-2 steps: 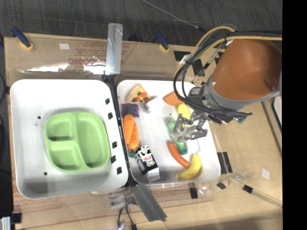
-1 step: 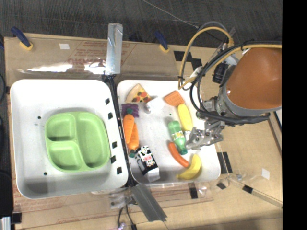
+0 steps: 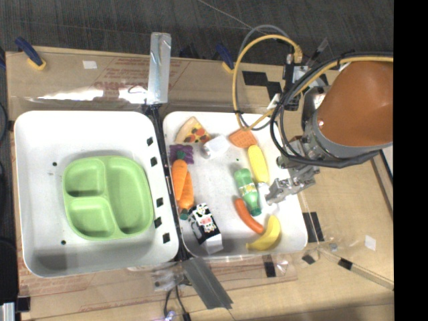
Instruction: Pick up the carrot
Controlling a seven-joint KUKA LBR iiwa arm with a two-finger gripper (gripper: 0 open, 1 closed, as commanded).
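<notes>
The carrot (image 3: 182, 186) is a fat orange piece lying lengthwise along the left wall of the right bin (image 3: 224, 169), with a purple piece (image 3: 180, 154) at its far end. A thinner orange-red vegetable (image 3: 249, 217) lies near the bin's front right, beside a green bottle (image 3: 246, 186). My gripper (image 3: 286, 187) hangs over the bin's right edge, just right of the green bottle and well apart from the carrot. Nothing shows in its grasp.
The right bin also holds a pizza slice (image 3: 193, 132), an orange wedge (image 3: 243, 138), a yellow corn-like piece (image 3: 258, 164), a banana (image 3: 267, 235) and a cow-print carton (image 3: 204, 224). The left bin (image 3: 33, 179) holds a green divided plate (image 3: 107, 196). Cables (image 3: 267, 72) loop behind the arm.
</notes>
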